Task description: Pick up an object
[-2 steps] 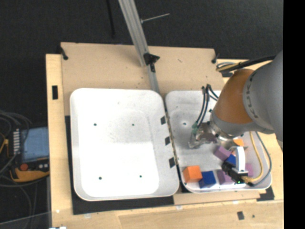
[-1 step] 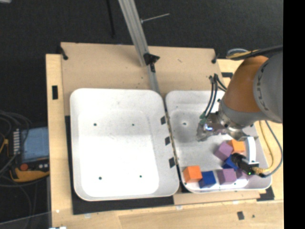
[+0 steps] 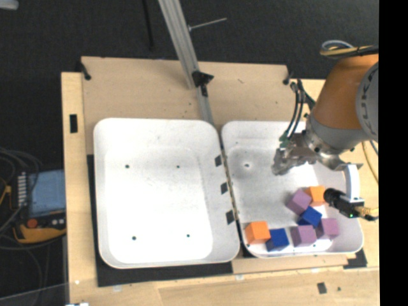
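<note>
My gripper [image 3: 280, 165] hangs over the upper middle of the right bin [image 3: 255, 146], above bare white floor. Nothing shows between its fingers. The blocks lie toward the bin's near side: an orange block [image 3: 257, 231] and a blue block [image 3: 278, 240] by the front rim, a purple block [image 3: 303, 235] beside them, another blue block [image 3: 311, 217], a purple block [image 3: 298, 201], an orange block [image 3: 317, 193] and a small purple block [image 3: 330, 227] at the right. The gripper sits up and left of that cluster, apart from all of them.
The left bin [image 3: 159, 190] lies beside the right one with black clips along the shared edge. A slanted metal post [image 3: 182, 37] rises from the bench behind the bins. A device with cables [image 3: 38, 203] sits off the bench at the left.
</note>
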You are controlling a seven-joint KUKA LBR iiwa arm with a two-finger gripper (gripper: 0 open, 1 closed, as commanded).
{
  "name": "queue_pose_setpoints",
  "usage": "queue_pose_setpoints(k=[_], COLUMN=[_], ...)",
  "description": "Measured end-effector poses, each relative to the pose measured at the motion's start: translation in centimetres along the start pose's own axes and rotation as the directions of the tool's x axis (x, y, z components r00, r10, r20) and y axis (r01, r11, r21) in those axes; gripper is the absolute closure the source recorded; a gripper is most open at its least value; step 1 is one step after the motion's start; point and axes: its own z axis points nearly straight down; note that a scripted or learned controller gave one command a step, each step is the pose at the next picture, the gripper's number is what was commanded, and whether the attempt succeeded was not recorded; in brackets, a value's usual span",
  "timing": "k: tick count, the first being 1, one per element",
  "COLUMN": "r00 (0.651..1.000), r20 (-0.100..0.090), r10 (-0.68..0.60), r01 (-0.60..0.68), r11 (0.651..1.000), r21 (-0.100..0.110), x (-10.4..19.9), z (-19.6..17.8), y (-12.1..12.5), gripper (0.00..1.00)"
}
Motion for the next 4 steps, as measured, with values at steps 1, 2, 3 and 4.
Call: queue_pose_setpoints(k=[1, 2, 3, 4], r00=[1.0, 1.0, 1.0, 1.0], r20=[0.0, -0.003, -0.003, -0.004], r10=[-0.002, -0.003, -0.004, -0.006], r01=[0.002, 0.003, 0.004, 0.006], r11=[1.0, 1.0, 1.0, 1.0], r21=[-0.003, 0.003, 0.005, 0.002], x=[-0.1, 4.9, 10.2, 15.8], z=[-5.0, -3.5, -2.2, -2.9], y=[0.2, -0.1, 0.0, 0.5], gripper=[1.0, 1.0, 1.0, 1.0])
